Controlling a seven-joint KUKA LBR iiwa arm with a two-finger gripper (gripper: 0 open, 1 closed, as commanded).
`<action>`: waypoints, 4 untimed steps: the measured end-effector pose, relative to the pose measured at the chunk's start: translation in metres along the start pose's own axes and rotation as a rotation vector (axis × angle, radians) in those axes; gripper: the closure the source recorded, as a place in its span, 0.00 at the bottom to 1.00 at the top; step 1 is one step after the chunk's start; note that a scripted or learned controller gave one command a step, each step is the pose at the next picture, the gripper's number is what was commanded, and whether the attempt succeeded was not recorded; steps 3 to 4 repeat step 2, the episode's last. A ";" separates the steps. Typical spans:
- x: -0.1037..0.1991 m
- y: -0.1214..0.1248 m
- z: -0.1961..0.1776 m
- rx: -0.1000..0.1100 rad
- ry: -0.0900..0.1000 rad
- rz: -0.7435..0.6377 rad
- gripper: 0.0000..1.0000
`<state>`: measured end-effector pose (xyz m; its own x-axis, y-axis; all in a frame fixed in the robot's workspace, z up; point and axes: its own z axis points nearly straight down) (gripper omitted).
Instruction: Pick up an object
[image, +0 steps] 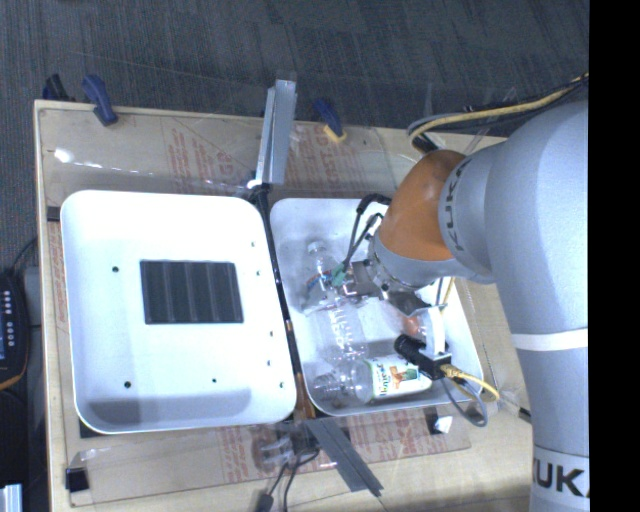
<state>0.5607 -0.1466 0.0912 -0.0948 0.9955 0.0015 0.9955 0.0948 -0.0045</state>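
Gripper (352, 283) sits low in the right bin (290, 230) among two clear plastic bottles, one (335, 300) touching it, one (375, 380) labelled near the front; its grasp I cannot tell. Left bin (100, 230) holds one dark grate (191, 291).

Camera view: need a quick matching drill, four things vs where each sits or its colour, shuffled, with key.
Things:
1. dark ribbed panel
2. clear plastic bottle
3. orange band
4. blue clamp

Places or colours:
A. on the arm above the wrist, over the right bin
B. at the bench's far left edge
C. on the floor of the left bin
D. lying in the right bin, see-through

Pairs: 1-C, 2-D, 3-A, 4-B
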 end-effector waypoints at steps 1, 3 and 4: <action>0.000 0.000 -0.010 0.003 0.000 -0.004 1.00; 0.018 0.037 -0.079 -0.002 0.000 0.033 1.00; 0.018 0.037 -0.079 -0.002 0.000 0.033 1.00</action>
